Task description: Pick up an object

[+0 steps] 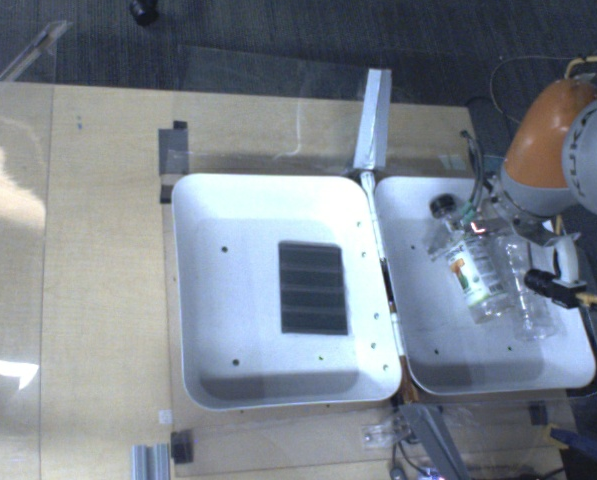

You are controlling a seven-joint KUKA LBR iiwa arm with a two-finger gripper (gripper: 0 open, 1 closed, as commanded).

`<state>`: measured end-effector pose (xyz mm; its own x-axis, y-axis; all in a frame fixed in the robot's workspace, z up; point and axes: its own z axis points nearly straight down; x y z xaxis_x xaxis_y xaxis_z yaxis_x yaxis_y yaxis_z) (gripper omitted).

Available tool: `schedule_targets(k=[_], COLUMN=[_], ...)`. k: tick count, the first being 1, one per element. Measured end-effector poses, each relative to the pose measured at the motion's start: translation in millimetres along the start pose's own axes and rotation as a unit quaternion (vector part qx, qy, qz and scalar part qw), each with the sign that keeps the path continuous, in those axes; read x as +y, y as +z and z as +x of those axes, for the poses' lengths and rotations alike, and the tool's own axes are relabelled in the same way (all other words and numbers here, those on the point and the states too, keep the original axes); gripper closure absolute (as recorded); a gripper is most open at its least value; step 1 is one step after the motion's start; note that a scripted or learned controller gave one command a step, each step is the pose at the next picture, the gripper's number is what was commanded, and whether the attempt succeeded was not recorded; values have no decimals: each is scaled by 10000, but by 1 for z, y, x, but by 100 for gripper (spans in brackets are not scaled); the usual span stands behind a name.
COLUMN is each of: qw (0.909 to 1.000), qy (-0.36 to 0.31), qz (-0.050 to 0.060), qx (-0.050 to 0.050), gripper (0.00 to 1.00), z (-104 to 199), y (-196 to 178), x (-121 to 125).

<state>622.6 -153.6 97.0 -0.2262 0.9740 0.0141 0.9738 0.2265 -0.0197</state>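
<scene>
Camera view: the gripper (484, 230) sits low over the upper middle of the right bin (578, 368), right at the top end of a clear plastic bottle (475, 278) with a green label, which lies tilted on the bin floor; whether the jaws are apart or together cannot be told. A small dark round thing (443, 206) lies just up and left of the bottle. A dark ribbed slab (313, 288) lies flat in the centre of the left bin (208, 268).
</scene>
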Motion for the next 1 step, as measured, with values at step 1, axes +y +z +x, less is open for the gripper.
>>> schedule_targets(k=[1], qw=[9996], qy=[-257], qz=[-98], qx=[-72], gripper=[100], z=[41], y=[-99], x=[43])
